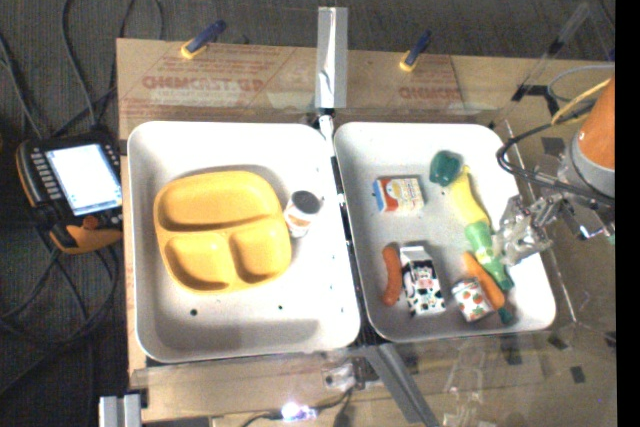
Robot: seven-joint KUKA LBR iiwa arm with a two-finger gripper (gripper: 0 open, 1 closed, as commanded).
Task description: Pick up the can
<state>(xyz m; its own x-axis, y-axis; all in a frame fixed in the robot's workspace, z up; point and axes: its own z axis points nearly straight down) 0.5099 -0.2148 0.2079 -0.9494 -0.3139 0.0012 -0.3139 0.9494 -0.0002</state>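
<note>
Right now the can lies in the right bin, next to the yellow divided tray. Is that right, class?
Not quite. The camera view shows the can in the left bin, not the right one. It does lie next to the yellow divided tray, at that tray's right edge.

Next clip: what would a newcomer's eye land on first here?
Probably the big yellow divided tray in the left bin, with the small can beside its right edge. Next, the colourful toy food in the right bin, where the gripper hovers at the right rim.
</note>
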